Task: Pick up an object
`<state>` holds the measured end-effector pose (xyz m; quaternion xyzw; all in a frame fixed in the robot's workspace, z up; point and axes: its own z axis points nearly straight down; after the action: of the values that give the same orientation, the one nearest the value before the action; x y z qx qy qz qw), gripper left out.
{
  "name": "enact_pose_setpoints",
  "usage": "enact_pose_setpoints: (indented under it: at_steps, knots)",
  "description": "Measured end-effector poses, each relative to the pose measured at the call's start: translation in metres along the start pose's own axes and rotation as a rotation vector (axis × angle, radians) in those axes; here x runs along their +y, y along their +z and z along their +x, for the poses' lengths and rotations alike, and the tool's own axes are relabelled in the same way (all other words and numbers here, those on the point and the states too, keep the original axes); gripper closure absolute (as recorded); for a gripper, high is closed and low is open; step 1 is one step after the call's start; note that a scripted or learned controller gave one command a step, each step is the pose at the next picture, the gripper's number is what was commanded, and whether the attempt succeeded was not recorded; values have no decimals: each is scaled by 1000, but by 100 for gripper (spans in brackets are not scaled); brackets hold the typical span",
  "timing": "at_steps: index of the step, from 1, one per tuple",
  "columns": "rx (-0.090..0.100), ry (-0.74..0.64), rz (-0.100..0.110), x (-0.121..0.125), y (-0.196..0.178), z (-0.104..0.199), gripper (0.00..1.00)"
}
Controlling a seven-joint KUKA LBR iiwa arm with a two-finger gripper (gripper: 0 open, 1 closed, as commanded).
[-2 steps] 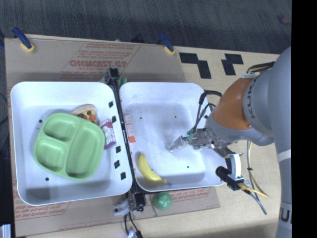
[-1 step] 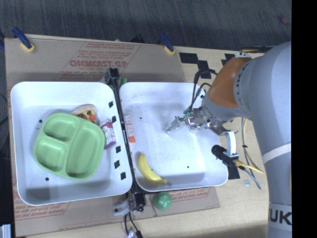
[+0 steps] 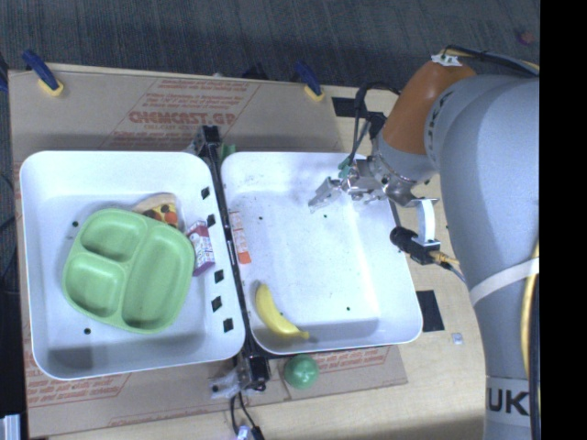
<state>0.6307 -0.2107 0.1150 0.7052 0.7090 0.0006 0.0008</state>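
A yellow banana [image 3: 275, 313] lies at the front left of the right bin [image 3: 394, 310]. My gripper [image 3: 328, 193] hangs over the back middle of that bin, well behind and to the right of the banana. Its fingers are open with nothing between them. A green divided plate [image 3: 128, 269] lies in the left bin [image 3: 46, 181], with a pizza-slice toy [image 3: 163, 211] behind it and a purple packet [image 3: 202, 247] at its right. A narrow orange and white packet [image 3: 239, 235] leans on the right bin's left wall.
A small green ball [image 3: 300, 371] sits outside the bins on the cardboard [image 3: 183, 108], just in front of the right bin. Black clips [image 3: 220, 273] run along the joint between the bins. The arm's grey body [image 3: 495, 191] covers the bench to the right.
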Motion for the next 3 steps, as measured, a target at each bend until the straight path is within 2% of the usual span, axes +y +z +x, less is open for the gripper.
enact_pose_setpoints:
  at_steps: [1, 2, 3]
  knots:
    - [2, 0, 5, -74, -17, 58, 0]
    - [2, -2, 1, -42, -77, 163, 0]
    - [-1, 1, 7, -36, 24, 85, 0]
